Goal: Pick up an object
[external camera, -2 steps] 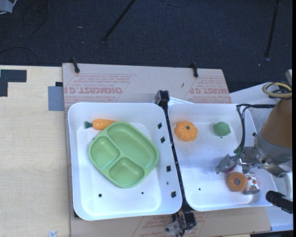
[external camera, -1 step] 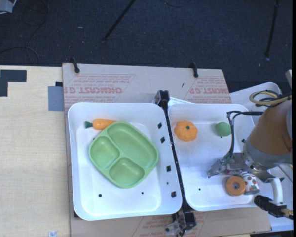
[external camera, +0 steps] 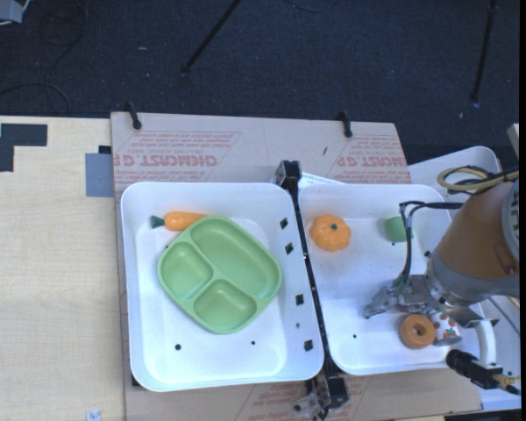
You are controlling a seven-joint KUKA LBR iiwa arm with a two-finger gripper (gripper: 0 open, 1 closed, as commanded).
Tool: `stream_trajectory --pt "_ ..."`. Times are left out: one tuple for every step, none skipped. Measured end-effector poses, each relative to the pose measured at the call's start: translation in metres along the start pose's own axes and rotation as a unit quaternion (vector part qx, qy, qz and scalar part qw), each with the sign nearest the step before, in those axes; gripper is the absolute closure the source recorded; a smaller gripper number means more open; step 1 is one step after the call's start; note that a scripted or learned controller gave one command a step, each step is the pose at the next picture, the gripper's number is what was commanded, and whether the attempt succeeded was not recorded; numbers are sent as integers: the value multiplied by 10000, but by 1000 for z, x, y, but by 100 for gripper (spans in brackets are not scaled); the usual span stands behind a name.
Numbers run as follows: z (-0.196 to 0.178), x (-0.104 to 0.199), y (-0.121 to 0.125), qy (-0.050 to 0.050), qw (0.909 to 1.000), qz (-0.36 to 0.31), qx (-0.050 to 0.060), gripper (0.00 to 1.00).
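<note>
You see the arm (external camera: 478, 235) over the right bin (external camera: 351, 358), its hand (external camera: 394, 298) low with fingers spread apart. A small brown ring-shaped doughnut (external camera: 417, 331) lies on the bin floor just beside the hand, ungripped.

Left bin (external camera: 149, 358): one green divided plate (external camera: 219, 273), tilted in plan, with an orange carrot (external camera: 182, 221) just beyond its far-left edge. Right bin (external camera: 359, 358): one small orange pumpkin (external camera: 330, 232) near the centre divider, one green item (external camera: 394, 229) farther right, one brown ring-shaped doughnut (external camera: 416, 331) at the near right. Tool (external camera: 403, 301) low over the right bin, just beside the doughnut; light wooden counter (external camera: 44, 279) at left.
</note>
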State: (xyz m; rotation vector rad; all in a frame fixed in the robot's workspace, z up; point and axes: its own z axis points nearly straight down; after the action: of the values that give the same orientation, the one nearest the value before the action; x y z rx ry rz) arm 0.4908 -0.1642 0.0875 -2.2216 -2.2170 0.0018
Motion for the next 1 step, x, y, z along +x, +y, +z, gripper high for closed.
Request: stream_trajectory --pt "-12 -1 0 1 10000 27 -8 100"
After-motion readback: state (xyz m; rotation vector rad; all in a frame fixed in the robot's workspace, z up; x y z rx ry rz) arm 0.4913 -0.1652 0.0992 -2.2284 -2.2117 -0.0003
